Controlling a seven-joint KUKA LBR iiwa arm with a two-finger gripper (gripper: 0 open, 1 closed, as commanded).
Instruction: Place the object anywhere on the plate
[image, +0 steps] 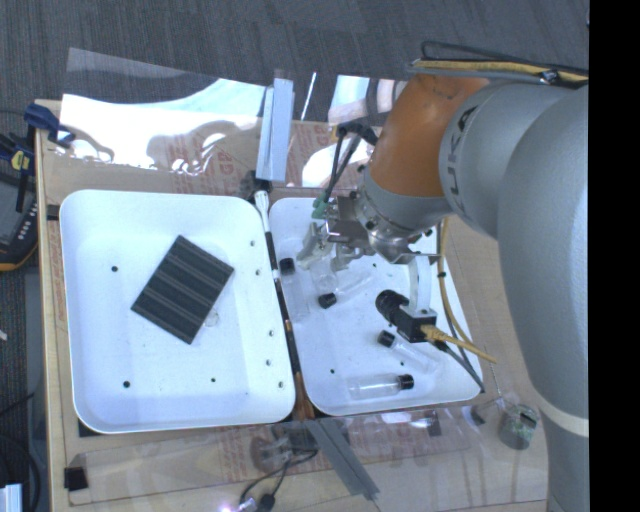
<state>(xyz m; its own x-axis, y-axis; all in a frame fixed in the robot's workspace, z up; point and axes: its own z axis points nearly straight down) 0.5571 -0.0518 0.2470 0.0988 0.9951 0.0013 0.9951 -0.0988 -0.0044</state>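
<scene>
A dark ribbed rectangular plate (184, 289) lies tilted in the left bin (90, 380), left of its middle. Several clear vials with black caps lie in the right bin (325, 395): one near the front wall (380, 383), one by the left wall (287, 266), one a little in front of the gripper (326, 299), and one toward the right (388, 340). My gripper (325, 247) hangs low over the far left part of the right bin, close above the vials there. I see nothing clearly held in it.
The arm's grey and orange body (450, 150) covers the far right part of the right bin. A raised divider (278, 300) runs between the two bins. A metal bar (274, 130) stands behind them. Cables and clamps lie at the bench's left edge (20, 200).
</scene>
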